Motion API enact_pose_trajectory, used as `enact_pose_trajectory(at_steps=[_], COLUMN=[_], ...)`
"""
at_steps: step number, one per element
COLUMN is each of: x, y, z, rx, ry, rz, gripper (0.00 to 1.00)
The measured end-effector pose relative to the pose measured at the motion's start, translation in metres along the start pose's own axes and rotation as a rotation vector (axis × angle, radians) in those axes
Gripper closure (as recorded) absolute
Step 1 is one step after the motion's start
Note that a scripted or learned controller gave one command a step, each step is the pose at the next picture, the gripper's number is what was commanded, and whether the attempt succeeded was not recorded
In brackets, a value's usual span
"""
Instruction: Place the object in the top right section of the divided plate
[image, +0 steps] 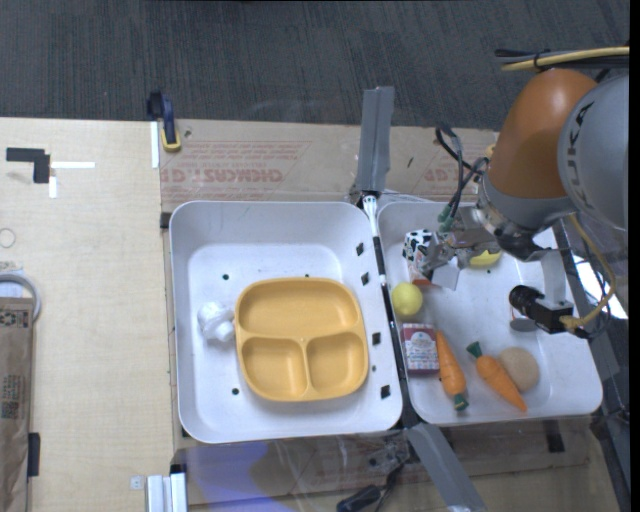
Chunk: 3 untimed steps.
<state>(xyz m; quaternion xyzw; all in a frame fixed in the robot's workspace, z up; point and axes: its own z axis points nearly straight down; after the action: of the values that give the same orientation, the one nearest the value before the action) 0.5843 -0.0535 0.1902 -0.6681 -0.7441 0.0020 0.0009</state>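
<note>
Dark grey carpet runs along the top of my view, and below it the pale wooden bench carries two shallow white bins side by side. I see the left bin holding the yellow divided plate, which has one long section across the top and two smaller ones below, all bare. A small white crumpled object lies just beside the plate's left edge. My arm reaches in from the right over the right bin, and the end effector hangs low near that bin's upper left corner, close to a small black-and-white toy and a yellow piece; I cannot tell from here whether it is wide or narrow, or whether it grips anything. Just below it a yellow lemon-like ball sits against the bin's left wall. Further down lie a small red carton, two carrots side by side, and a tan rounded object touching the right carrot.
</note>
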Motion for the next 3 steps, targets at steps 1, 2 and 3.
enact_pose_trajectory(at_steps=[1, 2, 3], x=[0.071, 0.160, 0.202], y=[-0.032, -0.080, -0.087], z=[-0.029, 0.000, 0.023], rx=[0.001, 0.003, 0.003], ry=[0.000, -0.001, -0.003], rz=[0.459, 0.900, 1.196], gripper=[1.00, 1.00, 1.00])
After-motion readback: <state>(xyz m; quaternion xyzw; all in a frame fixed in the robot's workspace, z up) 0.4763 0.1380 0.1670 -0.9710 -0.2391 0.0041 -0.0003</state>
